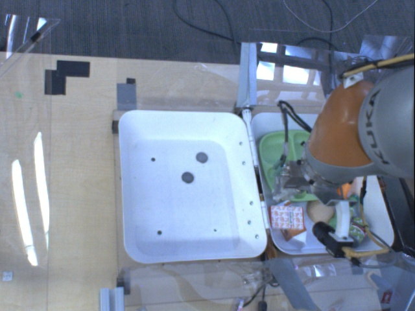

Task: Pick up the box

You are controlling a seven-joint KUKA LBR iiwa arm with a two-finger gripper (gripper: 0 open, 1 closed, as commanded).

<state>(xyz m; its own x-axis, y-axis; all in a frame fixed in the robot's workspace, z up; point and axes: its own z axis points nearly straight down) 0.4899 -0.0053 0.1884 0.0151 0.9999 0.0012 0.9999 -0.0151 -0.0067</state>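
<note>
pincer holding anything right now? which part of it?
Cannot tell. The pincer sits low in the right bin, just above the box, but the view does not show anything gripped.

A pale wood-grain bench top (65, 193) fills the lower left, streaked with bright white glare from overhead light (23, 222). Black L-shaped tape marks (65, 75) sit near its far edge. Beyond lies dark grey ribbed flooring (117, 18), where thin black cables (207, 15) loop loosely.

Small printed cardboard box (286, 218) lies in right shallow plastic bin (280, 242), near its front-left corner; left shallow plastic bin (139, 173) adjoins.
</note>
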